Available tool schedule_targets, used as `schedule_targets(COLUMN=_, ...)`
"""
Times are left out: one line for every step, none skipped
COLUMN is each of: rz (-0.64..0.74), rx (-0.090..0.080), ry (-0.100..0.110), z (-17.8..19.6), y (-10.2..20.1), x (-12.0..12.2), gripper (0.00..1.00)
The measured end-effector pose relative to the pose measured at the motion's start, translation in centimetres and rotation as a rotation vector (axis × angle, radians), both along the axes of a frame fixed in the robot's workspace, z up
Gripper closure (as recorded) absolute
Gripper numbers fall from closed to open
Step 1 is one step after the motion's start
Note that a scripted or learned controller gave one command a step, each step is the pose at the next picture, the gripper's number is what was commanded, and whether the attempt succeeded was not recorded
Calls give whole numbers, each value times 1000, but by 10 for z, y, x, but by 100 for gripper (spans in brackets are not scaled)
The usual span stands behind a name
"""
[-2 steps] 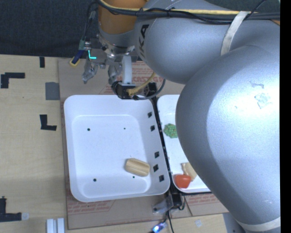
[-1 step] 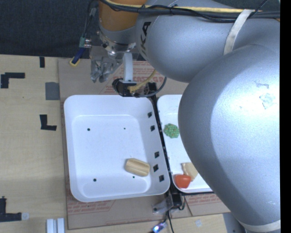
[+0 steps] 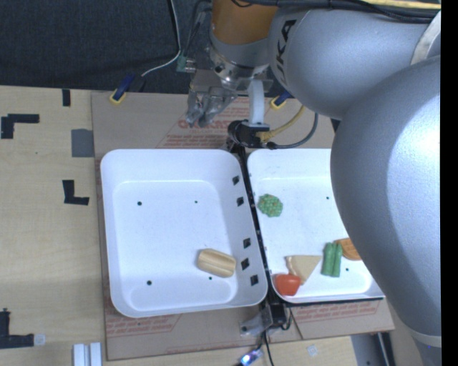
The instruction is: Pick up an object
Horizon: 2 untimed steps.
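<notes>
Nothing held: gripper [image 3: 204, 111] hangs top centre beyond both bins, finger spread unclear. Step: approach. Next, descend over bread roll [image 3: 216, 262] in left bin [image 3: 118, 171].

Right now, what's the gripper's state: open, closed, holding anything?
Gripper: above the bench beyond the bins, nothing visible between its fingers; open or shut cannot be told.

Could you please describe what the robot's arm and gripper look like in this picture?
The arm is made of large, rounded, glossy grey segments, with an orange band above the wrist. Below that sits a metallic silver gripper of bare mechanical parts. Thin cables, white and dark, run around the wrist, with yellow and blue connectors nearby.
</notes>
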<state>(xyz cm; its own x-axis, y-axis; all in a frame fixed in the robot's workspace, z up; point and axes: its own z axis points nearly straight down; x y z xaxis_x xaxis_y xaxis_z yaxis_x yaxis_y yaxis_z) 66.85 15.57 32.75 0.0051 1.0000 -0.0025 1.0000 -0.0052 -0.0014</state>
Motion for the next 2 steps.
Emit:
schedule_targets(rz=11, rx=5, ry=-6, z=64, y=56, x=-1, gripper=100)
schedule_targets(rz=2, rx=-2, ry=6, z=-13, y=-3, x=-1, gripper=100)
